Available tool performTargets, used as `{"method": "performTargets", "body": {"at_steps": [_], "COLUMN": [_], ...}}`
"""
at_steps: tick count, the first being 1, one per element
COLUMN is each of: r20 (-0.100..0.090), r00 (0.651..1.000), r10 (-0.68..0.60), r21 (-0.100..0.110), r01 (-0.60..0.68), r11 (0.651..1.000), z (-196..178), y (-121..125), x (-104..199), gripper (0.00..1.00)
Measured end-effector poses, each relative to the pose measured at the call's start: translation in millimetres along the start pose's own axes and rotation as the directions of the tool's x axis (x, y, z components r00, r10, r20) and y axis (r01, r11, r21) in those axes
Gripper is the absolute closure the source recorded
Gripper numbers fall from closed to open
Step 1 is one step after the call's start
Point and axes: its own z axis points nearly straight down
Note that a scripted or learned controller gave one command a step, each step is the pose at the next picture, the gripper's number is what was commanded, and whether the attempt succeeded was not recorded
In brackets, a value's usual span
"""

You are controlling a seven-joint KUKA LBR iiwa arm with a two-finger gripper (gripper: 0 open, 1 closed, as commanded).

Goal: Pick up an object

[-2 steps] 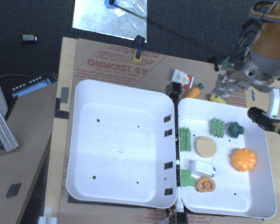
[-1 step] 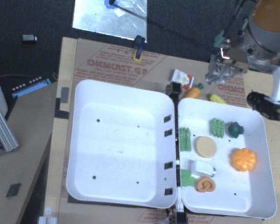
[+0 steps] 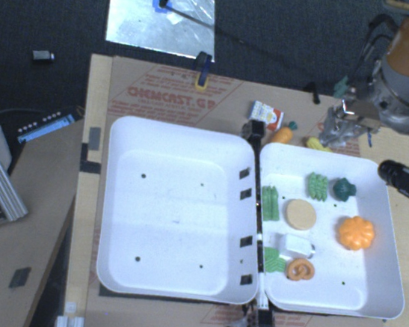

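My gripper [image 3: 334,135] hangs above the far edge of the right bin [image 3: 379,293], behind the objects and holding nothing that I can see. In that bin lie an orange pumpkin [image 3: 355,232], a tan round disc [image 3: 301,214], a green ridged piece [image 3: 317,186], a dark teal piece [image 3: 343,189], a green strip [image 3: 269,203], a white block [image 3: 296,246], a pretzel [image 3: 300,270] and a small green leafy piece [image 3: 274,261].
The left bin [image 3: 175,208] sits beside it. Behind the bins on the cardboard lie a small carton [image 3: 265,114], a carrot [image 3: 282,135] and a yellow piece [image 3: 314,144]. A black part [image 3: 402,179] juts over the right bin's far right corner.
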Motion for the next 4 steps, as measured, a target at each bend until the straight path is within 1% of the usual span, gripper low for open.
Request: {"method": "performTargets", "body": {"at_steps": [1,2,3,4], "r20": [-0.002,0.000,0.001,0.001], "r00": [1.000,1.000,1.000,1.000], "r10": [-0.010,0.000,0.001,0.000], "r21": [-0.021,0.000,-0.001,-0.002], "r01": [0.010,0.000,-0.001,0.000], "r11": [1.000,1.000,1.000,1.000], "z": [-154,-77,-17,7], "y": [-5,29,67,66], "x": [14,-47,-123,-179], "gripper": [1.00,1.00,1.00,1.00]}}
